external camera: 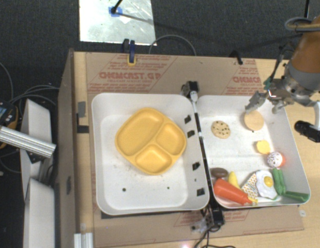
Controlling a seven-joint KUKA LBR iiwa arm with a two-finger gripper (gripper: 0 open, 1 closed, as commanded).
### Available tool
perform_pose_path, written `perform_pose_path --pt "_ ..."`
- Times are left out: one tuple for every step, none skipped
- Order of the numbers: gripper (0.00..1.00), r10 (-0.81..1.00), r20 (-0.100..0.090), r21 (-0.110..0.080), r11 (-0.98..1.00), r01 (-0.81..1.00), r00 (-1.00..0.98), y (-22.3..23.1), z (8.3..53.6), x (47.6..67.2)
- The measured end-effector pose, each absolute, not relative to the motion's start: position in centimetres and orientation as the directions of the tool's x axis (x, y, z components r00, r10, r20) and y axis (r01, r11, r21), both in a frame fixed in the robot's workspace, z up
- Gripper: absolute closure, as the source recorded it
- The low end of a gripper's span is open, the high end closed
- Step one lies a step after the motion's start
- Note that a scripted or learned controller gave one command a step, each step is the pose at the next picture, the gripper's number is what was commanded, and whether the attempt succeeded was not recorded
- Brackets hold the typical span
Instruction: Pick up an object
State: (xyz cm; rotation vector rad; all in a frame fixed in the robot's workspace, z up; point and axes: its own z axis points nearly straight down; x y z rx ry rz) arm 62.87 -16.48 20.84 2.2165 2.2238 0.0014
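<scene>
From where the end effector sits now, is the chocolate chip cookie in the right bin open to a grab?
Probably yes. The cookie lies alone on bare bin floor, nothing on or against it. The end effector hovers over the same bin, by the tan disc.

Arm (307, 61) cut off by right edge, toys heaped at right bin's (237, 103) near corner overlapping, brown piece (218, 172) partly hidden, pincer (267, 101) fingertips blurred.

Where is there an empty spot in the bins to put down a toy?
Right bin: bare white floor lies in the middle, between the cookie and the yellow piece, and along the far wall. Its near edge is crowded: carrot, fried egg, green pieces. Left bin: the yellow plate fills the middle, with bare floor at the near edge.
</scene>
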Motion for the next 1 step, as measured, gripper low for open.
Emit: perform_pose_path --pt "0.00 1.000 0.001 -0.005 0.003 1.000 -0.003 -19.96 7.78 66.73"
